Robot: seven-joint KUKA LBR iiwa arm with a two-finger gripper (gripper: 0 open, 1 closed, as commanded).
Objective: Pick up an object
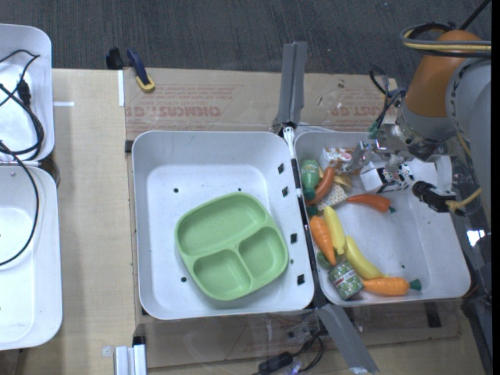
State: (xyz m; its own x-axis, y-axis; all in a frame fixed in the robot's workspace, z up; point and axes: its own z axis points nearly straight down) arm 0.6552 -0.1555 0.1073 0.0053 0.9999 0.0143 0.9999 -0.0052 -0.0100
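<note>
The right bin (437,241) holds several toy foods. Among them are an orange carrot (370,201) in the middle, a second carrot (322,239) by the left wall, and a third carrot (387,286) at the front. Two yellow bananas (361,261) lie between the carrots, and a green-labelled can (344,280) lies at the front left. A green pepper (310,176) and a white-and-red packet (337,156) sit at the back left. My gripper (366,162) hangs low over the bin's back part, just right of the packet and above the middle carrot. I see nothing held in it.
The left bin (156,209) contains a light green divided plate (231,245). A grey divider post (292,84) rises between the bins at the back. White trays with black cables (19,108) stand at the far left. The arm's orange band (433,84) is over the right bin's back right corner.
</note>
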